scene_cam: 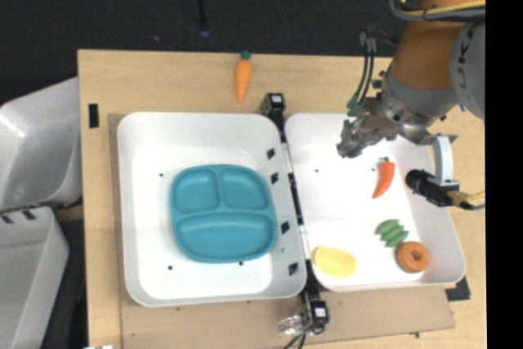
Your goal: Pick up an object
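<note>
Two white bins side by side on the bench, divided by a clipped seam: left bin (139, 176) holding a blue divided plate (222, 212), right bin (327, 200) holding the loose toys meant for picking. All places below taken from the red pepper (383, 178), lying roughly mid-bin in the right bin.

Gripper (353, 143) hanging just up and to the left of the pepper, over bare white floor, nothing seen between its tips. Fingers too dark and blurred to say whether spread or closed. Arm (425, 53) reaching in from beyond the pepper's upper right, wrist tilted down toward the bin, likely poised for a descent.

Below the pepper, a green pod (391, 232); just below that, an orange ring (413, 257) near the bin's corner. Down and left of the pepper, a yellow lemon (334, 261) against the near wall. Far up and left, outside both bins, a carrot (243, 77) on the bare wood, out of play by position.

Pepper probably the nearest candidate: close by, apart from the other toys, room around it for fingers.
</note>
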